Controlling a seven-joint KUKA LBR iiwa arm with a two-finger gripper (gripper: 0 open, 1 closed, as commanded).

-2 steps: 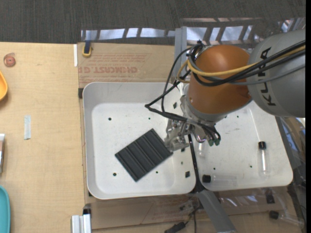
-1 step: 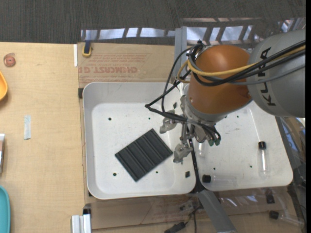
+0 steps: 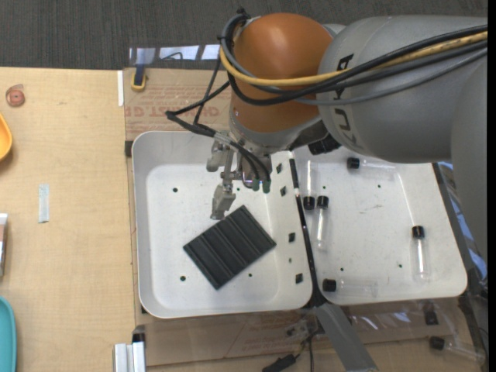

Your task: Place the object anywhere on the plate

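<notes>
KUKA lettering on grey arm (image 3: 403, 84) partly visible, white, cut off by orange band (image 3: 279, 60). Cardboard (image 3: 182, 99) behind bins carries faint reddish print, unreadable. Gripper (image 3: 223, 200) hangs over left bin (image 3: 155, 285), tip just above upper edge of black ribbed plate (image 3: 229, 246); finger opening can't tell from this angle, nothing seen gripped. Plate lies flat, rotated diagonal, mid left bin. Right bin (image 3: 442, 285) has clear tubes with black caps (image 3: 418, 248), scattered.
</notes>
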